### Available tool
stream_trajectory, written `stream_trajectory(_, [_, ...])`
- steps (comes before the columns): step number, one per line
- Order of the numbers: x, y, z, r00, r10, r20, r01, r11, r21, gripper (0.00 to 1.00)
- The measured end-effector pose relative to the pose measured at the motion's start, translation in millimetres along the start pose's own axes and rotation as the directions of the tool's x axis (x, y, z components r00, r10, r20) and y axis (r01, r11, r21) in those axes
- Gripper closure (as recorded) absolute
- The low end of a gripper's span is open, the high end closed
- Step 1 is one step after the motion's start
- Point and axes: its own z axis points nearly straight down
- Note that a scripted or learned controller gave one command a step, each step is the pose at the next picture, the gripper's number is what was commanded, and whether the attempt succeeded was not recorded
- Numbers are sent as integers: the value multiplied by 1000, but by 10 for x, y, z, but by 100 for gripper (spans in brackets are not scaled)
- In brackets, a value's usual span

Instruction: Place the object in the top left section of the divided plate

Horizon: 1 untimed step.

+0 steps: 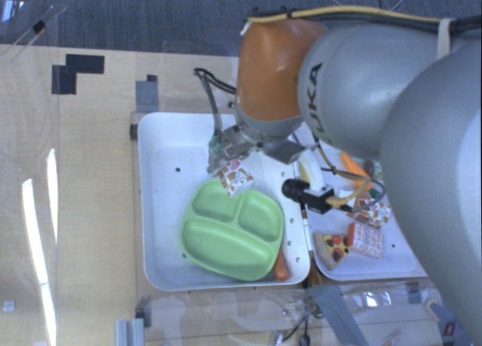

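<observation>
Arm: fills the upper right of the frame; orange band above the left bin
Left bin: centre of frame; holds the plate
Plate: green, divided, lower centre
Gripper: just above the plate's upper edge; jaws cannot be told
Carton: small patterned one, touching the plate's upper rim below the gripper

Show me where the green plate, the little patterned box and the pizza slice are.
green divided plate (226, 243): camera view, its large bottom section.
patterned box (236, 179): camera view, its top face.
pizza slice (333, 247): camera view, its middle.
</observation>
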Motion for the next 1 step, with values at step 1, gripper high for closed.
stream_trajectory(1, [-5,-1,-1,1000,1,0,-1,1000,0,0])
